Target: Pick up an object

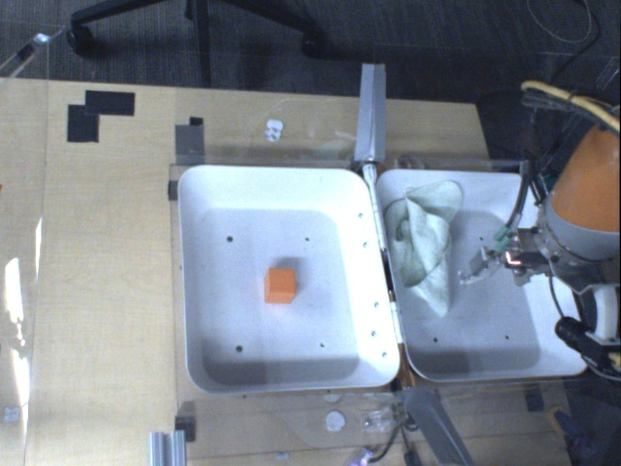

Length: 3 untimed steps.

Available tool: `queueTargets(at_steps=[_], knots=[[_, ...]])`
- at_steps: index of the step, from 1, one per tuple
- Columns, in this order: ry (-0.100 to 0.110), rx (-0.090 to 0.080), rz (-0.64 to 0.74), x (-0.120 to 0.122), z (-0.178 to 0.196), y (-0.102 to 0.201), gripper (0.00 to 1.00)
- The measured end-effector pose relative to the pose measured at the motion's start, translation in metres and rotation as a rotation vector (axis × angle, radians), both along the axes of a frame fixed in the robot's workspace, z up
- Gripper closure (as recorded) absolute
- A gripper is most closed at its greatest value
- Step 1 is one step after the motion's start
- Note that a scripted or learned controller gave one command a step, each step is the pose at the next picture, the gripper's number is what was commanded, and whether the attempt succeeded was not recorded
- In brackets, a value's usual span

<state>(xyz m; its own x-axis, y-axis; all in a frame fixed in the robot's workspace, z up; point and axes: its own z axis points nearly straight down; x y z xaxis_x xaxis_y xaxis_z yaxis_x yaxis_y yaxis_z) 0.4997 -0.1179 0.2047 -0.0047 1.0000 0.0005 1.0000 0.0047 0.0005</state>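
A small orange cube (280,285) sits alone on the floor of the left bin (209,357), roughly at its middle and a little toward the near side. Its top face is bright and evenly orange, its near side slightly darker, and its edges look crisp; it rests flat and touches neither wall. The bin around it is shallow and white with rounded corners and a few small dark dots scattered over its floor. Just to the right, across the touching rims, the right bin (466,362) holds a crumpled pale cloth (424,241), whitish with a faint green tint, bunched against that bin's left wall and running from the far corner down toward the middle. Right of the cloth and apart from it, the gripper (477,267) hangs over the right bin's floor, its thin metallic tips pointing left toward the cloth; nothing shows between them, and whether they are spread or closed I cannot tell at this size. Behind the gripper the grey arm (582,260) comes in from the right edge, with its orange band (592,183) above the wrist and cables curling past it. Both bins rest on a light wooden bench (97,260), which bears black tape shapes (97,113) near its far left part. A grey metal post (372,115) stands at the far edge where the bins meet, and the legs of a dark chair base (199,8) spread over the dark carpet beyond.
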Motion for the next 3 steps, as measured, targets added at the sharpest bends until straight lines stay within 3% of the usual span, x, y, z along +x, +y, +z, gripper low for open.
queueTargets(at_steps=[1,2,3], knots=[[-0.017,-0.003,0.163,-0.007,-0.114,-0.001,0.00],[-0.025,-0.007,0.164,-0.005,-0.101,-0.001,1.00],[-0.002,0.000,-0.039,-0.012,0.015,0.046,1.00]])
